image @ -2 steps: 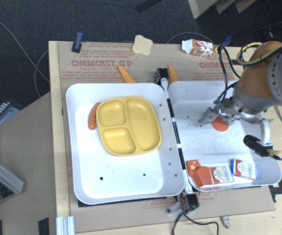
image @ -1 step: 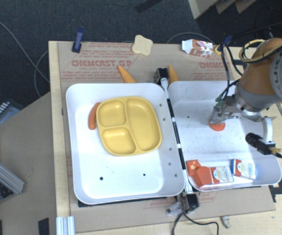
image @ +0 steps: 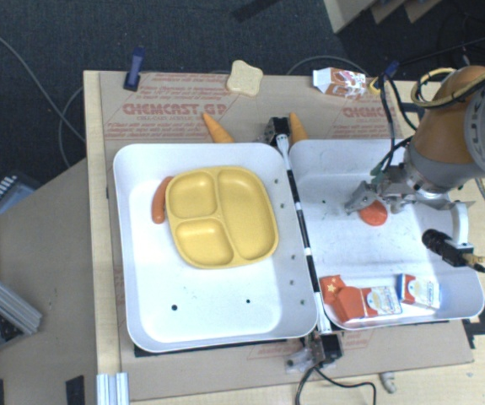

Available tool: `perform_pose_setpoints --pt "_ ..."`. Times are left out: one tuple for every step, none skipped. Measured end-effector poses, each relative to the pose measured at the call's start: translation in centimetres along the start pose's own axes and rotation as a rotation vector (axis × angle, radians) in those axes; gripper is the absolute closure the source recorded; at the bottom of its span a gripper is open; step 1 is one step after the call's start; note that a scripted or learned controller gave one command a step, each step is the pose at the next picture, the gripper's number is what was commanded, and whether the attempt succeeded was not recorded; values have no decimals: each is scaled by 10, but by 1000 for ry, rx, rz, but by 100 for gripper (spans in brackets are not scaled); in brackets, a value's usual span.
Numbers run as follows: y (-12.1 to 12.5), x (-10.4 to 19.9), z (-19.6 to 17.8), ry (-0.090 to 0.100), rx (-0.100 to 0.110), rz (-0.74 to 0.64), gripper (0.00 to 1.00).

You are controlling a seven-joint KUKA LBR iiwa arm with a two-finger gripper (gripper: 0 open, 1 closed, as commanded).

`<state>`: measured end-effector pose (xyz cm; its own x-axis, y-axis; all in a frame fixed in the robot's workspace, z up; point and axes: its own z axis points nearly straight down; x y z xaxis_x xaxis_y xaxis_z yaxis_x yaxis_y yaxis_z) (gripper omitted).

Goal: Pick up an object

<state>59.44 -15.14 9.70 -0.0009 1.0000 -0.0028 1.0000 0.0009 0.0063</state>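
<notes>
My gripper (image: 376, 199) hangs low in the upper middle of the right bin (image: 335, 163), with its fingers spread apart. A small red-orange round object (image: 374, 215) lies on the bin floor just under and in front of the fingertips; nothing is gripped between them. A red, white and blue milk carton (image: 379, 299) lies flat along the right bin's front edge. In the left bin (image: 141, 251) sits a yellow divided plate (image: 222, 216), and a red sausage (image: 158, 202) pokes out from its left side.
Outside the bins on the brown board lie a bread slice (image: 245, 77), two orange carrot pieces (image: 217, 129) (image: 297, 127), a small carton (image: 341, 81) and a blue clip (image: 133, 67). A black fitting with cable (image: 444, 247) sits over the right bin's right side.
</notes>
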Motion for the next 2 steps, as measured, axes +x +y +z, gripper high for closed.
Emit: perform_pose_setpoints --pt "1 0 -10 -1 -2 -1 100" --pt "1 0 -10 0 -2 0 0"
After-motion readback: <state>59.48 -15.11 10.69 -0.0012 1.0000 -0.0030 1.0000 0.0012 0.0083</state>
